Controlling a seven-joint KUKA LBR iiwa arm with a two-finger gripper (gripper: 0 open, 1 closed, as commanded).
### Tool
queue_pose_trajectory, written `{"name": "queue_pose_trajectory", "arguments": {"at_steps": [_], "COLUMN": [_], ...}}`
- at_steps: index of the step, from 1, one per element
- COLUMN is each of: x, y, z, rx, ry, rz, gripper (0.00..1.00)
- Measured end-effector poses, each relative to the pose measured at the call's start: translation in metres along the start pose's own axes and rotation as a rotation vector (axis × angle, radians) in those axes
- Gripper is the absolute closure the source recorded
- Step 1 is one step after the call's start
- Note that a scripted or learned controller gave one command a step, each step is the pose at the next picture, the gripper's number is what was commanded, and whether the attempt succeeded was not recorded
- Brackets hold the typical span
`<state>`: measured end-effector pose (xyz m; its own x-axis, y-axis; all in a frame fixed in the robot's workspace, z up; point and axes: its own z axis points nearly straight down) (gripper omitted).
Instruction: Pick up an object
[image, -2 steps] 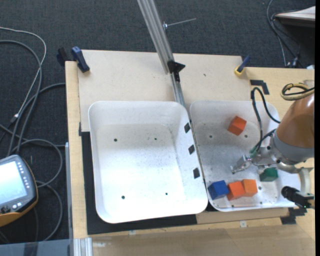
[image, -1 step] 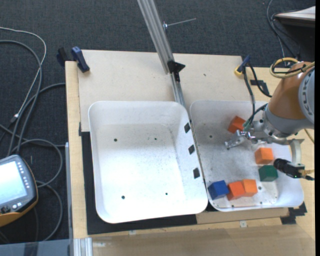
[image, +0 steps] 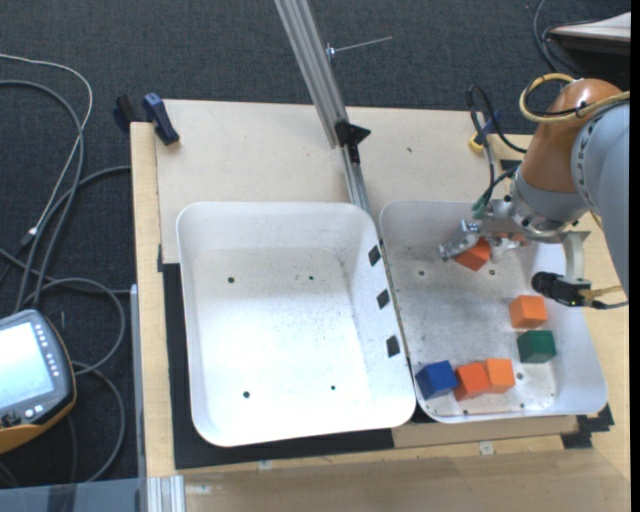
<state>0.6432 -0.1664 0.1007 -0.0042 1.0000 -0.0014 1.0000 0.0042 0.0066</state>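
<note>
while the gripper (image: 472, 243) hangs over the right bin (image: 430, 300), its fingers clasp a red-orange block (image: 473, 256), near the bin's upper middle. other blocks lie near the bin's lower right: orange (image: 528, 311), green (image: 537, 346), blue (image: 436, 379).

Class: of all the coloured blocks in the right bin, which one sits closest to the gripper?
The red-orange block at the gripper, near the right bin's far end; the rest lie toward the near edge.
</note>
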Motion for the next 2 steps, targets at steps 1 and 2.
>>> {"name": "queue_pose_trajectory", "arguments": {"at_steps": [1,2], "x": [-0.0018,-0.0007], "y": [-0.0059,-0.0024], "z": [-0.0086,-0.0103], "rx": [0.022,0.008], "ry": [0.003,0.001], "rz": [0.002,0.001], "gripper": [1.0,0.0]}}
